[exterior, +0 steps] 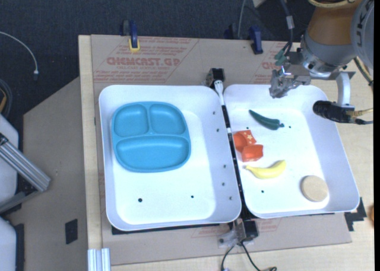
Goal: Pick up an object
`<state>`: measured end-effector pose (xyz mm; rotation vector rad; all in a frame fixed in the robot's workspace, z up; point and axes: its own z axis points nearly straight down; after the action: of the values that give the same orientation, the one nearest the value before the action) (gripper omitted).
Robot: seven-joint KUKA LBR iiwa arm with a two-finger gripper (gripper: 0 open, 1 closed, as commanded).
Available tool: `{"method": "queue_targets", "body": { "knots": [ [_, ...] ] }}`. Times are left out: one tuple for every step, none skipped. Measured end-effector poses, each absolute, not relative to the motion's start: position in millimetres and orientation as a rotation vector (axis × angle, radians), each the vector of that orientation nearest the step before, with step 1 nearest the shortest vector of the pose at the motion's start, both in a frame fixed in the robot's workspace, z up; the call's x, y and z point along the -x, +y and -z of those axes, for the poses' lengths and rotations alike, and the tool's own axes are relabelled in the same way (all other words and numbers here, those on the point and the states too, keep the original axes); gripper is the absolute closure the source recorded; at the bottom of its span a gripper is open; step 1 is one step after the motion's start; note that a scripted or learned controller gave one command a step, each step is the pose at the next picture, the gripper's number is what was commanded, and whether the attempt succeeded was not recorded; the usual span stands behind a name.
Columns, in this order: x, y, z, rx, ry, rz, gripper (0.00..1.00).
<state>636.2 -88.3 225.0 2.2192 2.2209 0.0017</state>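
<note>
Though I cannot tell my gripper (pixel 281 88) state, the pepper (pixel 265 120) lies just below-left, long axis slanting down-right.

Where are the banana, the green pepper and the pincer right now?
banana (pixel 266 169): camera view, middle of its curve.
green pepper (pixel 265 120): camera view, mid-body.
pincer (pixel 279 90): camera view, between its fingertips.

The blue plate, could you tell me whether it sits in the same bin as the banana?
No, the blue plate lies in the left bin, the banana in the right bin.
</note>
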Motion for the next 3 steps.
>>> {"method": "queue_targets", "body": {
  "knots": [
    [-637.4,-87,-267,-2.218,2.220,-0.003,1.00],
    [-636.2,-34,-270,-2.217,2.227,-0.001,1.00],
    [-627.3,18,-267,-2.220,2.225,0.001,1.00]
  ]
}}
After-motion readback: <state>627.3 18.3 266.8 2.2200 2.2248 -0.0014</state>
